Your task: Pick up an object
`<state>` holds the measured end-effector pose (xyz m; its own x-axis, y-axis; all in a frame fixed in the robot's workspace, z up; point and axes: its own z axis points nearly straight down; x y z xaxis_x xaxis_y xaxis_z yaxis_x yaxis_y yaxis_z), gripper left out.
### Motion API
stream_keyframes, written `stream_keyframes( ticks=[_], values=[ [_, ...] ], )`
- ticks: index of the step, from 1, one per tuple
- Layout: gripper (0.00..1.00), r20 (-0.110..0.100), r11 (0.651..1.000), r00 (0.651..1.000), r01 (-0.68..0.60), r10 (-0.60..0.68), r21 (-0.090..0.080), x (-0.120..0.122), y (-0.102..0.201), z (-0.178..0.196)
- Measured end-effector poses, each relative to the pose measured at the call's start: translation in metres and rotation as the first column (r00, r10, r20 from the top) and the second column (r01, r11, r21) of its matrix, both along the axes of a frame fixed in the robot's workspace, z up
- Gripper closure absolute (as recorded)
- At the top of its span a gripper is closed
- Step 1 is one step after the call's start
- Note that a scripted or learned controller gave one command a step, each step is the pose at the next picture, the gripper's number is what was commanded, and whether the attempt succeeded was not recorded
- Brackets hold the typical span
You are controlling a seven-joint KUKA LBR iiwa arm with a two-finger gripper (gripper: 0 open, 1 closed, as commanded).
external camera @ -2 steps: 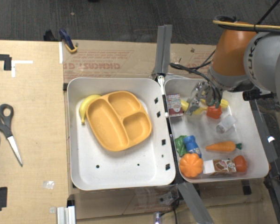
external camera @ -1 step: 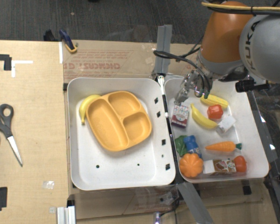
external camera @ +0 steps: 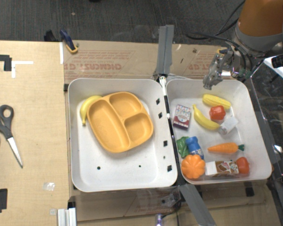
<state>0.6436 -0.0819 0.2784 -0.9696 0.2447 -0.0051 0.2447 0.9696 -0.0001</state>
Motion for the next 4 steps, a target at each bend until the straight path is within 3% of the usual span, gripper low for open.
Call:
stream_keyframes(
  ticks=[1,2,3,4],
  values=[
    [0.0,0.0,1.0,1.0,-0.001,0.001,0.0,0.0,0.0,0.0],
    [0.0,-0.002,1.0,1.0,-0.024,0.024,0.001,0.002,0.033,-0.086],
    [0.0,-0.002,1.0,1.0,-0.018,0.018,0.001,-0.052,-0.026,-0.132],
    [0.0,0.001,0.999,0.999,0.04,-0.04,0.001,-0.013,-0.033,-0.185]
  ],
)
